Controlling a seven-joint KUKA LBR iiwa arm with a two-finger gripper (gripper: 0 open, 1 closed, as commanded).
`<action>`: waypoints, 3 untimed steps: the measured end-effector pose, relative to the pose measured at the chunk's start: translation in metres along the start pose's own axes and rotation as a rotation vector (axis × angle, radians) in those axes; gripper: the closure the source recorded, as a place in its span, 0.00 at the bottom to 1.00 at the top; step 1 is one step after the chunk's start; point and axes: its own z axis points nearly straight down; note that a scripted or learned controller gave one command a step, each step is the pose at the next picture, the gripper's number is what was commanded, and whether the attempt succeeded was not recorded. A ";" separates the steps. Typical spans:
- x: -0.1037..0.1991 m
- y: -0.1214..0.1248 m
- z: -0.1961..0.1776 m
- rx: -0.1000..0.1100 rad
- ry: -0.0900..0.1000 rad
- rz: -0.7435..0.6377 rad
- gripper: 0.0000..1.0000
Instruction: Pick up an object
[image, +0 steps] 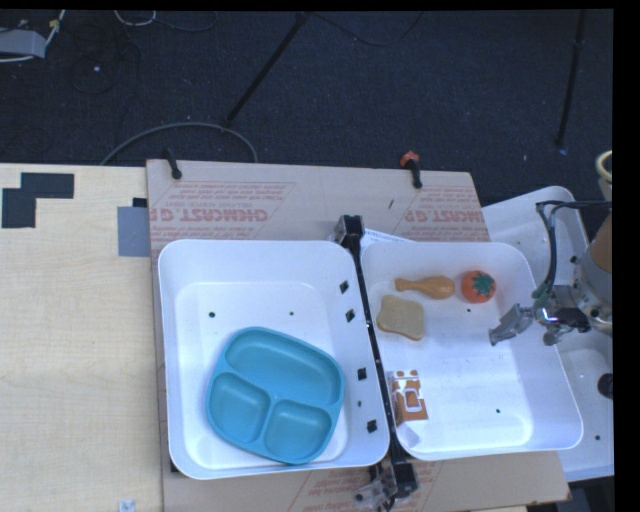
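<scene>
Hovering pincer (510, 327) at right bin's (500, 440) right edge | grip state: cannot tell | nothing lifted | picking tomato (478, 286) pending

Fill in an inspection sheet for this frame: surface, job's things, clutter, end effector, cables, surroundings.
Surface: two white bins side by side, left bin and right bin, on a cardboard sheet.
Job's things: in the right bin, a drumstick toy, tomato toy, bread slice and waffle-like piece, all lying apart.
Clutter: blue divided plate in the left bin.
End effector: over the right bin's right side, nothing between its fingers.
Cables: dark cable looping near the wrist; cables on the floor.
Surroundings: wooden bench, dark carpet.
</scene>
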 end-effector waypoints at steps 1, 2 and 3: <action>0.000 0.003 -0.007 -0.013 -0.004 -0.003 0.00; 0.003 -0.001 0.038 -0.007 -0.001 -0.003 0.00; 0.014 -0.001 0.094 -0.006 0.001 -0.002 0.00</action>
